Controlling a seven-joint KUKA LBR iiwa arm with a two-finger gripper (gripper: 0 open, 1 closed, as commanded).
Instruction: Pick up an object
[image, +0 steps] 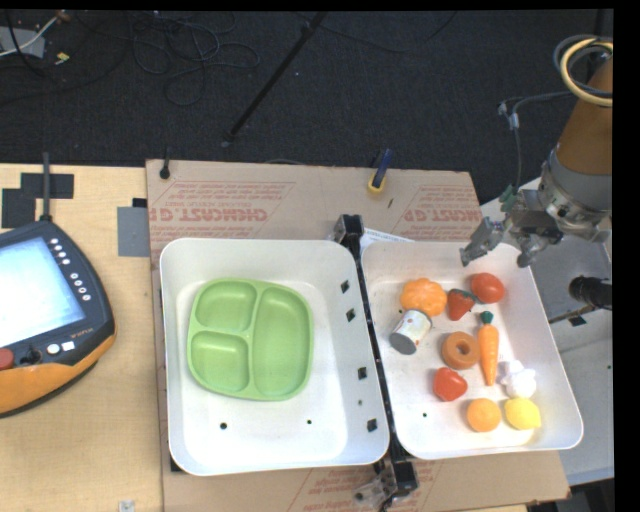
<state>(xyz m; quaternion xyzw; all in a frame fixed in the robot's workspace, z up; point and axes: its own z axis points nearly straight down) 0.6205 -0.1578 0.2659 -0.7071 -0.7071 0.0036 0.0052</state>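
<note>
Approach is your step: the metal two-finger gripper (503, 241) hangs spread and unladen at right of frame, above the round red toy tomato (487, 288), needing a straight descent.

- One fixed camera looks down at a slant from above the table (90, 200).
- It stands far enough back to frame both white bins (175, 330).
- The arm (580, 150) enters from the right.
</note>
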